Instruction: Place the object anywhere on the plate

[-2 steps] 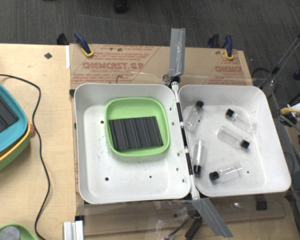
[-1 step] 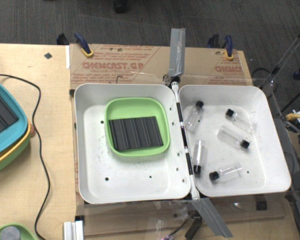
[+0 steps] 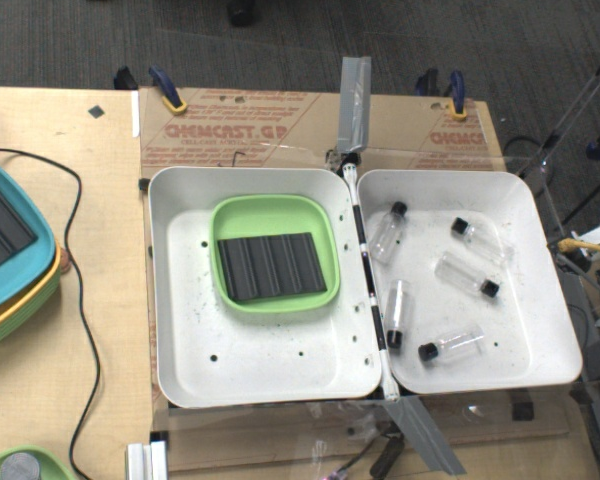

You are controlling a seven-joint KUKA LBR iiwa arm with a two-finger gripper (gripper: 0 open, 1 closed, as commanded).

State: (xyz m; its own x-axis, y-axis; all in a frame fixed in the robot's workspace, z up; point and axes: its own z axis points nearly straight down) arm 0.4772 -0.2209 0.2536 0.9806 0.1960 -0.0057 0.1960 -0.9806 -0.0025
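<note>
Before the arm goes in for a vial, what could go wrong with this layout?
1. The vials are clear plastic on a white bin, so they may be hard to pick out; the black caps are the plainest cue.
2. They lie on their sides and could roll away when nudged.
3. One vial lies close to the divider between the bins, leaving little room beside it.
The green plate holds a dark ridged insert; a vial dropped there might roll.

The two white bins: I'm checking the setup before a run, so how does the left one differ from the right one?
The left bin holds one green plate with a dark ribbed insert; the right bin holds five loose clear vials with black caps. The left bin's load sits centred toward the back; the right bin's vials lie scattered at different angles. Both are shallow, white and similar in size.
</note>
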